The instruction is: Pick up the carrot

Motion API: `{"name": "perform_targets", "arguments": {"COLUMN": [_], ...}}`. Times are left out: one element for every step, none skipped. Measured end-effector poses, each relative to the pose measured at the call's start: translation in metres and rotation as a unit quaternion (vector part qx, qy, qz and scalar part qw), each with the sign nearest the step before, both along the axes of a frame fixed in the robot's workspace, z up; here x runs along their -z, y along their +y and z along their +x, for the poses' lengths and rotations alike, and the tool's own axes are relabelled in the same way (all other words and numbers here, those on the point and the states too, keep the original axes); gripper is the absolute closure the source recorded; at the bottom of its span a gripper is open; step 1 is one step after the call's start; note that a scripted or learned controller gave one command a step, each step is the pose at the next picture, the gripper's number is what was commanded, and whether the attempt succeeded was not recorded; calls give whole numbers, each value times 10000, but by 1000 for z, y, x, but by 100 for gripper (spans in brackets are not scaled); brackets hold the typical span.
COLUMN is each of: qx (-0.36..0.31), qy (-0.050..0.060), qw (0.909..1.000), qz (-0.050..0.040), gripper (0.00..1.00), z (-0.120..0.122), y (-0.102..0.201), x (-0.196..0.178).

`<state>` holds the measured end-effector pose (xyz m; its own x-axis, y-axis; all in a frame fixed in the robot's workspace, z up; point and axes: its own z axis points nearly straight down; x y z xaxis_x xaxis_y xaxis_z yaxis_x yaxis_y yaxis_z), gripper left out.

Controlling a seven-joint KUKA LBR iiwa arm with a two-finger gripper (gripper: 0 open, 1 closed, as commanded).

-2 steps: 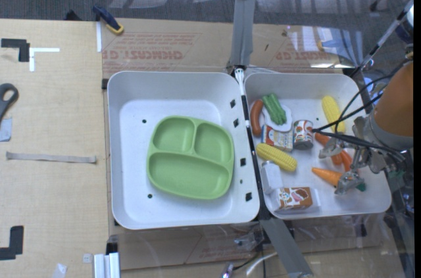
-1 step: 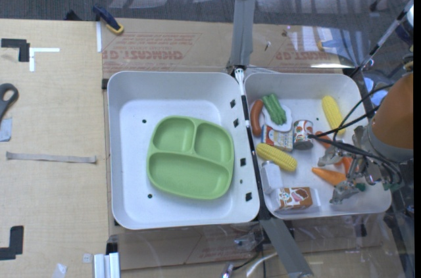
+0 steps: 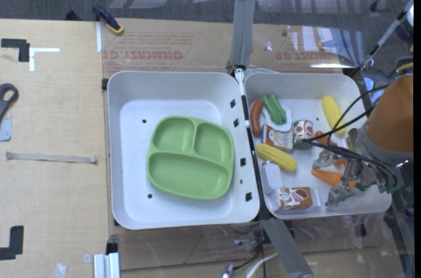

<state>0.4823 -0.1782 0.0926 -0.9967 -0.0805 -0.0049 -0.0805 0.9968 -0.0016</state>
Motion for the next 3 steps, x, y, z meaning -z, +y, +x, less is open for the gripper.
{"name": "perform_targets", "arguments": {"qx": [-18, -836, -835], "qy": [-30, -11, -11], "qw": [10000, 9965, 9965], "qz": [-9, -1, -1], "gripper": [100, 100, 0], "z": [3, 30, 30], "y": [0, 49, 49], "x": [-10, -90, -90]}}
